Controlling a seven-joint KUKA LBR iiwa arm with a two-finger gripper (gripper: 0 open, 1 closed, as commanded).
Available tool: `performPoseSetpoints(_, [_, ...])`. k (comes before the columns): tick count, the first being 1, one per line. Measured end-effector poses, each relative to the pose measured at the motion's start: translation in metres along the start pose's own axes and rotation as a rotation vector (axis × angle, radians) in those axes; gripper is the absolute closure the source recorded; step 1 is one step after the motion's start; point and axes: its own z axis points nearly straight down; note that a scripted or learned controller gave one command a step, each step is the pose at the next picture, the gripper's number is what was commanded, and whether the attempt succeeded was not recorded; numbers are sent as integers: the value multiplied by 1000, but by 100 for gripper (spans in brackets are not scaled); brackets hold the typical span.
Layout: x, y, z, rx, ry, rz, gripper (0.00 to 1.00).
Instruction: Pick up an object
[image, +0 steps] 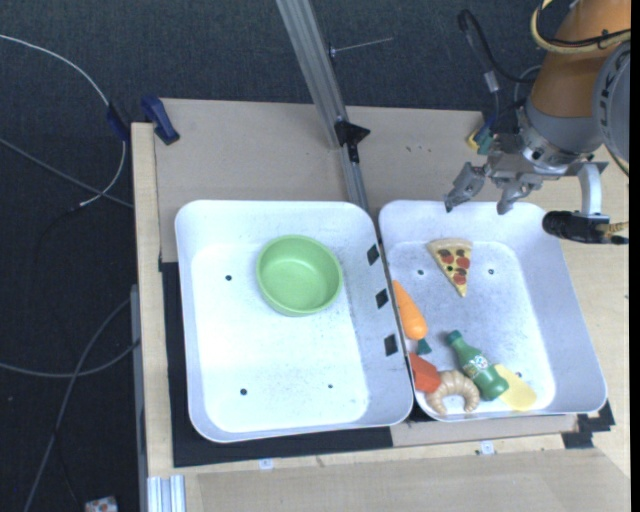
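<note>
Bench (250, 150): tan top, two shallow white bins side by side. Left bin (210, 380) holds one item, a green bowl (299, 274), upright, toward the far side and right of centre. Right bin (560, 300) holds the smaller items.

Arm (580, 70), grey with orange band, reaches in at upper right. Gripper (483, 201) hangs over the far rim of the right bin, fingers spread apart with a clear gap, nothing between them.

Contents of right bin, by size:
- carrot (409, 311), orange, lying along the left wall.
- green bottle (476, 366), on its side, near corner region.
- pizza slice (452, 263), flat, far half of the bin, below the gripper and apart from it.
- croissant (455, 392), at the near edge, touching the bottle's lower end.
- yellow piece (517, 393), just right of the bottle.
- red piece (424, 373), just left of the croissant.
</note>
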Motion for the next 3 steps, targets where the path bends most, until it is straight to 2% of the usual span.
performPoseSetpoints(2, [1, -2, 116, 8, 0, 0, 0])
performPoseSetpoints(3, [1, 1, 97, -2, -1, -1, 100])
